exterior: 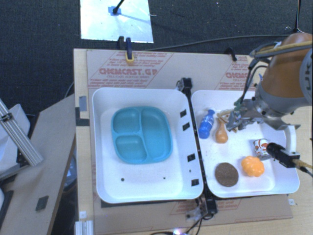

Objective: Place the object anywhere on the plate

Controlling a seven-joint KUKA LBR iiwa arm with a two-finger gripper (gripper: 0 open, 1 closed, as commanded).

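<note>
**A:** Where is the gripper (234, 121) at this moment?

**B:** Low over the right bin (283, 185), in its upper half. The arm (286, 77) comes in from the right, orange band up top, grey wrist below it.

**A:** How wide is it, and does it have anything?

**B:** I cannot tell. The tip is a dark tangle against the bin floor, too small to read, and nothing shows plainly in its grasp.

**A:** What lies closest to it?

**B:** An orange carrot-shaped piece (222, 131), just beside the tip on its left and slightly toward the camera; touching or not, I cannot say. Something pale and tan (224, 114) sits at the tip's far-left side. Further left of the tip a blue bottle (206, 124) lies tilted, near the divider between the bins.

**A:** And nearer the camera?

**B:** A brown round disc (227, 174) sits well toward the camera from the tip. To the disc's right is an orange lumpy fruit (253, 166), and just behind that a small red-and-white item (261, 146), to the tip's right and nearer us.

**A:** The plate?

**B:** The blue plate (142, 134), three compartments, rests in the left bin (105, 180), well apart from the tip, off to its left across the divider. All the loose pieces are in the right bin.
</note>
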